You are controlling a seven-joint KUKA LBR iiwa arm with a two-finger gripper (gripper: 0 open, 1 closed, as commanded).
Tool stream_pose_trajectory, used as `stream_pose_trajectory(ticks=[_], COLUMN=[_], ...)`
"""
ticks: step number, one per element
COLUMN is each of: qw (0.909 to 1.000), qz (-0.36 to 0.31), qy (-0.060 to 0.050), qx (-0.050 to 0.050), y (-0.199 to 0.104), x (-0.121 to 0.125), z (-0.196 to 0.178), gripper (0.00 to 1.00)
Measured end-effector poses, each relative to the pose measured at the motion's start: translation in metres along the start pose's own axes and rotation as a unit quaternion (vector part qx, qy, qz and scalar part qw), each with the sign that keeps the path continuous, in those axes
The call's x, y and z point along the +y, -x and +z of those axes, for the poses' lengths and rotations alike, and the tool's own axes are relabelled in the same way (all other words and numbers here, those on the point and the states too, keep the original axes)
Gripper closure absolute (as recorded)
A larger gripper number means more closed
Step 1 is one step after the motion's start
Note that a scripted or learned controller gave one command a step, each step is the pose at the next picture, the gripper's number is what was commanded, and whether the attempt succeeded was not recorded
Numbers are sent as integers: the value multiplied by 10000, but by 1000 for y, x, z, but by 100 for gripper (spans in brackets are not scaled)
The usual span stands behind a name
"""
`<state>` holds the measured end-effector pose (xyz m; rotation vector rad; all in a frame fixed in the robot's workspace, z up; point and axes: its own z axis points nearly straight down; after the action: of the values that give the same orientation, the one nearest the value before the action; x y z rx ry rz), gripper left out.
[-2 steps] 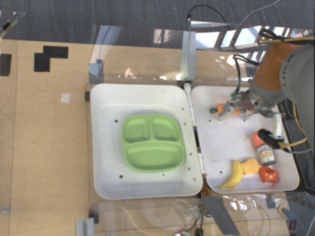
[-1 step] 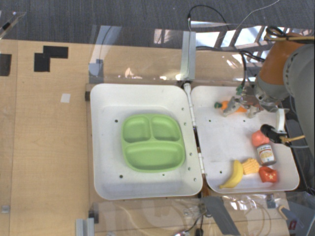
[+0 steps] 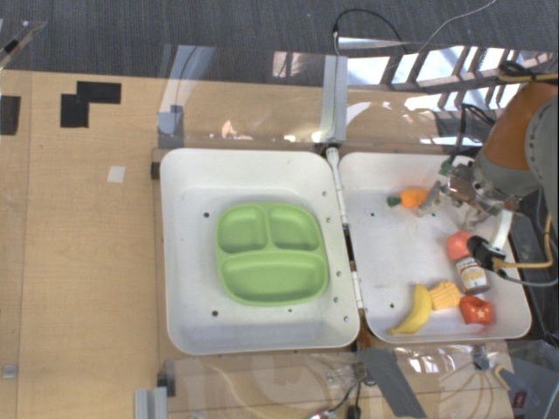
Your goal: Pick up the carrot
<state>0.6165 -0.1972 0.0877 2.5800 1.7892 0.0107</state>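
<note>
The carrot (image 3: 409,199) is small and orange with a green top pointing left. It lies on the floor of the right bin (image 3: 384,251), near its back. My gripper (image 3: 434,198) hangs low just to the carrot's right, at its orange end, touching it or nearly so. The grey wrist and orange band rise behind it toward the right edge. The carrot rests on the bin floor and is not lifted.
The right bin's front right corner holds a banana (image 3: 413,311), a corn cob (image 3: 445,296), a red pepper (image 3: 476,310), a small bottle (image 3: 472,273) and a pink-red fruit (image 3: 459,245). A green divided plate (image 3: 272,253) sits in the left bin (image 3: 192,234).
</note>
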Motion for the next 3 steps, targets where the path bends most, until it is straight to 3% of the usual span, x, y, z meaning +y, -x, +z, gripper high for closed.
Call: stream_pose_trajectory(ticks=[1,2,3], qw=[9945,9867,9910], qz=[-1015,-1613,-1316], qy=[-217,-156,-178], qx=[-108,-118,-141], y=[-23,-45,-70], x=[37,30,20], z=[-1,-1,-1], gripper=[0,0,0])
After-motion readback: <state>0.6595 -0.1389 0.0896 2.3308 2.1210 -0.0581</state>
